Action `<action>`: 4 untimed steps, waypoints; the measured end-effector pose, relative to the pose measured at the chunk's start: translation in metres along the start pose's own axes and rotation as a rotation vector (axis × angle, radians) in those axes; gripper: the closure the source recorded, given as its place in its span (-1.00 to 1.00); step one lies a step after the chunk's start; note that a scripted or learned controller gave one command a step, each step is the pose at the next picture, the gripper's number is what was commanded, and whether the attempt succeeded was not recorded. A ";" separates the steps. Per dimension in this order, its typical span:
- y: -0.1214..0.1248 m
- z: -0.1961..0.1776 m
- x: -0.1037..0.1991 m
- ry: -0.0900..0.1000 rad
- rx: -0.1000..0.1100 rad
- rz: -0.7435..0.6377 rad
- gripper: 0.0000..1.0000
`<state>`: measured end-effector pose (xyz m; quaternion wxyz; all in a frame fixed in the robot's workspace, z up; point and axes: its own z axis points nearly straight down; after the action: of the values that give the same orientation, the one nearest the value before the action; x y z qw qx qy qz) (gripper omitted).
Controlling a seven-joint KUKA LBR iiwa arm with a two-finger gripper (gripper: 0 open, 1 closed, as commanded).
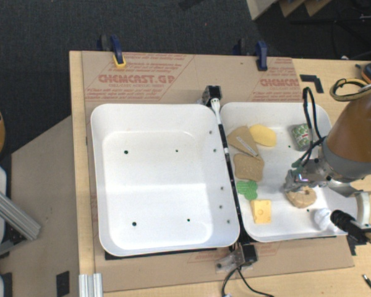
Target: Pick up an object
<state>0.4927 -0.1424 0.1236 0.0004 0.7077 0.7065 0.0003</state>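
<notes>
Apparently approach step: pincer (298, 179) hung low in right bin (278, 228), just above round tan object (302, 197) at near-right; finger state unreadable. Next move likely needed descent, then firm closure.

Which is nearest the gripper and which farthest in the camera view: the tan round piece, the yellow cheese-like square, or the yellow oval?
From the gripper:
1. Tan round piece, directly below it, at the right bin's near side.
2. Yellow square, to its left, near the front rim.
3. Yellow oval, up and left, toward the far rim.
</notes>
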 end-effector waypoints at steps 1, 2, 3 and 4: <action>0.000 -0.010 0.000 -0.001 -0.002 0.000 1.00; -0.015 0.025 -0.003 0.003 0.007 0.000 1.00; -0.013 0.013 -0.003 0.000 0.000 -0.001 1.00; -0.013 0.003 -0.003 -0.002 -0.003 -0.001 1.00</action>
<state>0.4797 -0.1456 0.1207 0.0019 0.7075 0.7067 0.0007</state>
